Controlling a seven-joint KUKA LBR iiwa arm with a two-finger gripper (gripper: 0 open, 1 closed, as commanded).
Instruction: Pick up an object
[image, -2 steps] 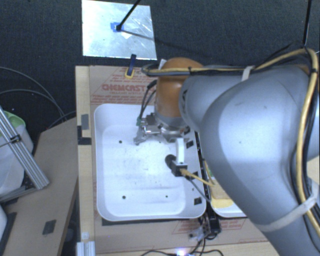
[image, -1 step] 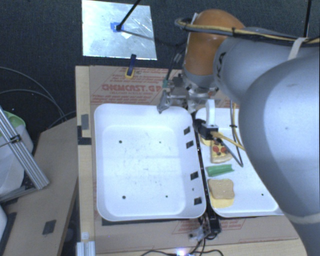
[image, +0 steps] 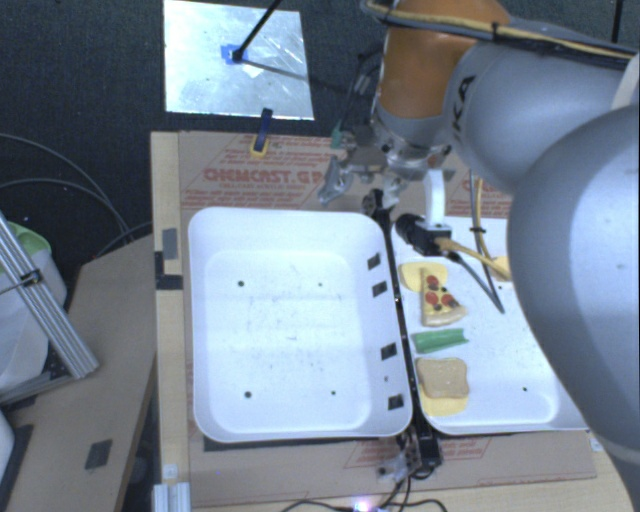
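In the right bin (image: 500, 370), near its left wall, toy food lies in a row. A pizza slice (image: 438, 297) with red dots lies farthest back. A green strip (image: 440, 340) comes after it, then a tan bread slice (image: 443, 377) resting on a yellow piece (image: 446, 404). My gripper (image: 380, 200) hangs over the back end of the wall between the bins. It is behind the pizza slice and apart from it. The big grey arm covers the right side of this bin.
The left bin (image: 290, 320) sits beside the right one, with black clips (image: 385, 320) along the shared wall. Both bins rest on cardboard (image: 260, 170). A shiny foil sheet (image: 235, 55) lies at the back. An aluminium frame (image: 40, 310) stands at the far left.
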